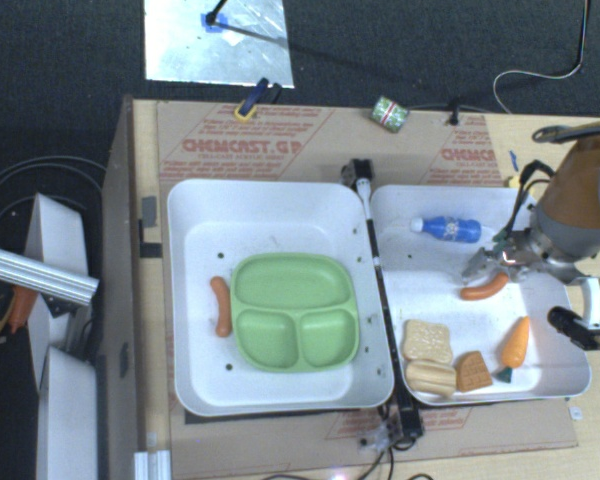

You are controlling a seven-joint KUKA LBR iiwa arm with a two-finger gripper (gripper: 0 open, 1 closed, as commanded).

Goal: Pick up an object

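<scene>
- The gripper (488,264) is over the right bin (580,380), low, at the upper end of a sausage (483,287). Its metal fingers are spread a little, and nothing is visible between them.
- The sausage is orange-brown, smooth and slightly curved. It lies on the bin floor just under the fingertips; I cannot tell if they touch it.
- The arm (580,203) is grey with an orange band and comes in from the right.
- A small plastic bottle (447,229), blue with a white cap, lies on its side near the back of the right bin.
- An orange carrot (515,342), cone-shaped with a dark green end, lies near the front right of this bin.
- At the front left of the right bin there are a pale, bumpy square cracker (426,340), a tan bread roll (430,377) and a brown toast slice (472,371), close together.
- The left bin (195,268) is white, shallow, with round corners. It holds a light green plate (295,308) with three compartments, of smooth plastic.
- A second sausage (221,306), thin and orange-red, lies just beside the left edge of the plate.
- Both bins stand on a sheet of brown cardboard (240,138) with red print, on the worktop.
</scene>
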